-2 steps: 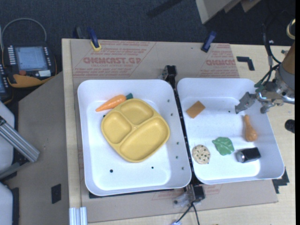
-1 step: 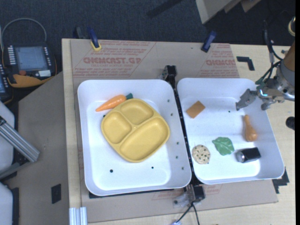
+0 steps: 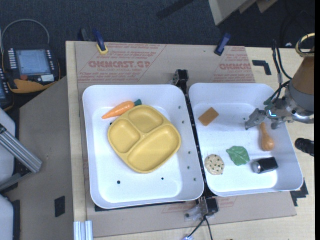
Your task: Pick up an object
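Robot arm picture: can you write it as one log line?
grey two-finger gripper: right white bin, above orange-brown sausage-shaped object | holding: nothing seen | yellow divided plate: left bin

Bright even light, soft shadows, slight blur

Single fixed camera, mounted above the bench [image 3: 150,64], looking down at a slant. Far enough back to take in both white bins whole: left bin [image 3: 95,149], right bin [image 3: 285,176]. Bench edges and dark floor beyond included. Arm [image 3: 302,84] enters from the view's right.
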Robot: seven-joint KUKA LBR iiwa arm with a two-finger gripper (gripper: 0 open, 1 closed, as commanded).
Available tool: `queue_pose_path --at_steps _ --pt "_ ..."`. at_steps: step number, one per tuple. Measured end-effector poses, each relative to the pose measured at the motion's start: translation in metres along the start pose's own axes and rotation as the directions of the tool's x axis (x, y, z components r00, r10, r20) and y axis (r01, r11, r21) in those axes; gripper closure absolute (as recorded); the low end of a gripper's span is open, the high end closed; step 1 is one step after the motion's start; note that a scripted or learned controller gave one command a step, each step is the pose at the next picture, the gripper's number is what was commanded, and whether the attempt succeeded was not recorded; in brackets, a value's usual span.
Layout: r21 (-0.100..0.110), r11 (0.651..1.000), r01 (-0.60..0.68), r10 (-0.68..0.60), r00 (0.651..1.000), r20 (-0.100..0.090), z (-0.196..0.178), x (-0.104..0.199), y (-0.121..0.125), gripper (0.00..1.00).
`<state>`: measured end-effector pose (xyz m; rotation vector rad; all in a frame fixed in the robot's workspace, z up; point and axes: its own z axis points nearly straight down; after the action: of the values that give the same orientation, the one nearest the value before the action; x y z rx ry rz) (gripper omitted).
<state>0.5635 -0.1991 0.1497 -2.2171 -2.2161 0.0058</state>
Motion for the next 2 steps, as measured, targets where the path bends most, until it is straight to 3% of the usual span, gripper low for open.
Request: queue_pose_path --at_steps 1,2 --pt "-0.014 1.000 0.001 -0.001 1.000 0.005 0.055 -0.008 0.003 0.00" --pt "-0.006 1.000 0.001 -0.001 1.000 0.002 0.065 -0.008 0.003 0.00"
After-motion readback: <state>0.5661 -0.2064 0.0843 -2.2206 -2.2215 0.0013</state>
